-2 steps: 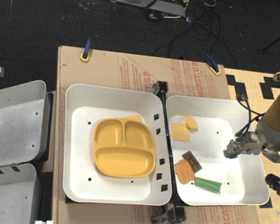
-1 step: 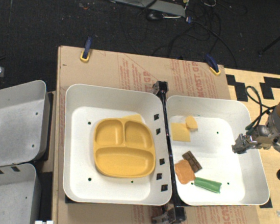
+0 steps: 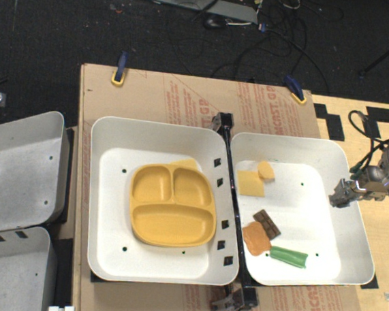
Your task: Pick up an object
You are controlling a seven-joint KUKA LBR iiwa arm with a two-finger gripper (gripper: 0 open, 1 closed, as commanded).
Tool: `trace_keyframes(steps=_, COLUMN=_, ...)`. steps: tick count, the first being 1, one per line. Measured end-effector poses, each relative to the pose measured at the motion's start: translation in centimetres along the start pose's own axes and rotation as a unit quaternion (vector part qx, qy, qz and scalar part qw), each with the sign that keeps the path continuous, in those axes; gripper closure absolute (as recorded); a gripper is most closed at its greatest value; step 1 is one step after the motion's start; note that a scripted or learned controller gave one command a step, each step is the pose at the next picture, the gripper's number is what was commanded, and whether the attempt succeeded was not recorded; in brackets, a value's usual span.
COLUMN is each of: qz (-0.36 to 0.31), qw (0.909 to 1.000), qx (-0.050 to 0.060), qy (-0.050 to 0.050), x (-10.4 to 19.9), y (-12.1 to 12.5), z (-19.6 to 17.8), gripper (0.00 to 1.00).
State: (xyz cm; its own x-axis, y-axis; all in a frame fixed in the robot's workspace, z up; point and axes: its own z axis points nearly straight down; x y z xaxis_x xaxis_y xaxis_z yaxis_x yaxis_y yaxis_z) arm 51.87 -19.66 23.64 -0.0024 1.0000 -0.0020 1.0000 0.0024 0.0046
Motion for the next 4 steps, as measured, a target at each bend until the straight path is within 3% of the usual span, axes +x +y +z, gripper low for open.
trace_keyframes(steps=2, qz=-0.003, qw=1.0000, qx=0.002, qy=0.002, x=10.2, y=0.1, z=-1.4, gripper=1.00)
trace_keyframes(steps=4, qz=-0.003, qw=1.0000, qx=0.003, qy=0.002, x=20.5, y=-0.4, z=0.4, gripper=1.00)
